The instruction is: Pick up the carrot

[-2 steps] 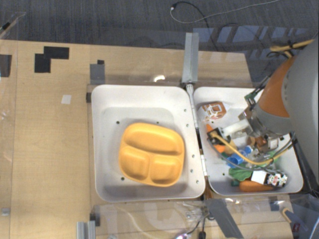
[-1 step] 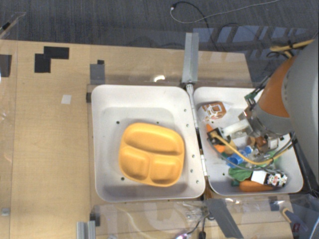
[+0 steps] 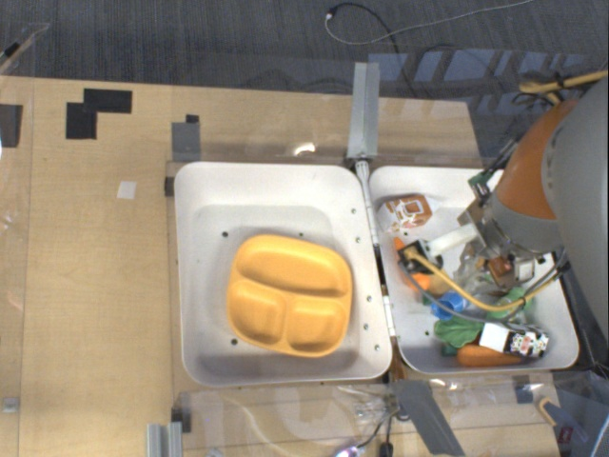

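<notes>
Orange carrot [image 3: 483, 355] sits at the near edge of the right bin [image 3: 404, 350], by the green thing [image 3: 460, 332]. Gripper [image 3: 495, 260] hovers over the clutter; can't tell how its jaws stand.

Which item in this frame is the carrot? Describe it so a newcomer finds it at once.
Go to the right white bin, then its near edge. The carrot lies there, an orange tapered piece below the green item, beside a white-and-black packet; it is plain orange, unprinted.

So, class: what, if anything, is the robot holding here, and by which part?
It cannot be told. The gripper sits low among the clutter in the right bin, while the carrot lies apart from it near the front edge.
</notes>
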Robot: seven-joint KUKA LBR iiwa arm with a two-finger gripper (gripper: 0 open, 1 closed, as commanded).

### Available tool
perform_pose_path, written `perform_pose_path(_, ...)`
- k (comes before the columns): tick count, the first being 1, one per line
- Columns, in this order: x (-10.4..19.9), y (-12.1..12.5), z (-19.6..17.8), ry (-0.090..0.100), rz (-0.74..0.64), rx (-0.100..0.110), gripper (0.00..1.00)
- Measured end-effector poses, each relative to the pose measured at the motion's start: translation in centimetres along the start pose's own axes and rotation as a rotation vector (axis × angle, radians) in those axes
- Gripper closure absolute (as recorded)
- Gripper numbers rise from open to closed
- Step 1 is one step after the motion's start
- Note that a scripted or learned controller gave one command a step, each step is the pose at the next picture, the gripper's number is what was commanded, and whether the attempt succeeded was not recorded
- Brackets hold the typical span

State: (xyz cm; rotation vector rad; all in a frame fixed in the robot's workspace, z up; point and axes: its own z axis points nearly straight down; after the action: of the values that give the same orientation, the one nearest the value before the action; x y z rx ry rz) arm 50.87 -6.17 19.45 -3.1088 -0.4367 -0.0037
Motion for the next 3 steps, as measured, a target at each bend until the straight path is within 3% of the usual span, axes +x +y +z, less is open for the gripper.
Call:
perform_pose_path(1, 0.8, 4.8, -10.0, 0.000, 0.037, -0.003, 1.00)
perform_pose_path(2, 5.0, 9.1, -18.0, 0.000, -0.375, -0.004, 1.00)
perform_pose_path(3, 5.0, 9.1, -18.0, 0.000, -0.375, -0.004, 0.00)
